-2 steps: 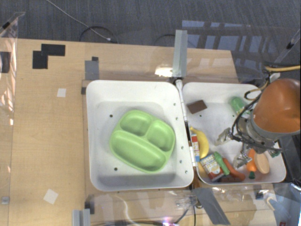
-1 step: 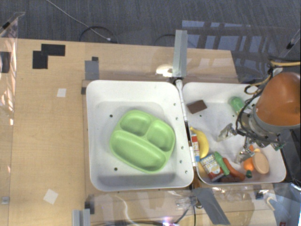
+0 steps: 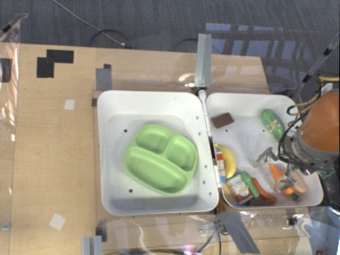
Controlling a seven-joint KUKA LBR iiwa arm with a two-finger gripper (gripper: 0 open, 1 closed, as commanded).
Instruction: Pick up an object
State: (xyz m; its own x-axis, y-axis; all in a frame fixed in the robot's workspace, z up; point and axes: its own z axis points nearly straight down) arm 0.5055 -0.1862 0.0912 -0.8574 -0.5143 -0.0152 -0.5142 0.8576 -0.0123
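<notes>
Reaching in from the right, the grey arm (image 3: 319,137) with its orange band hangs over the far right part of the right bin (image 3: 241,102), and its gripper (image 3: 287,177) sits low among the things at that bin's near right corner. Whether the pincer is wide, narrow or closed on anything cannot be told, since the wrist and cables cover it from above. Just beside the gripper lie an orange carrot-like piece (image 3: 275,171) and a tan block (image 3: 298,186), both close enough that contact cannot be ruled in or out. Toward the bin's near edge rest a small juice carton (image 3: 239,186) and a dark red sausage-like piece (image 3: 263,193), touching each other. A banana (image 3: 229,161) lies along the bin's left wall, a brown square (image 3: 222,120) sits apart near the far left corner, and a green bottle (image 3: 272,122) lies near the far right side. The left bin (image 3: 111,158) holds a green divided plate (image 3: 161,158), flat and roughly central, with three compartments facing up.
</notes>
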